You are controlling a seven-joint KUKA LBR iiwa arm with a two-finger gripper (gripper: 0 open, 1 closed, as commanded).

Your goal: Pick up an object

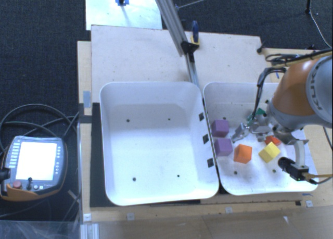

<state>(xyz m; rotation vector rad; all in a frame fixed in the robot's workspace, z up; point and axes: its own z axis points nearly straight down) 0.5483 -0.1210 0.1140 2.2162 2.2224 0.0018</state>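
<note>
we see the gripper (243,131) just right of the purple cubes (220,127); its opening we cannot tell.

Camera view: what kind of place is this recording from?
Most likely a robotics lab test cell. A grey and orange arm reaches over two white bins holding coloured blocks, and a teach pendant with its cables lies on dark carpet beside the bench.
</note>
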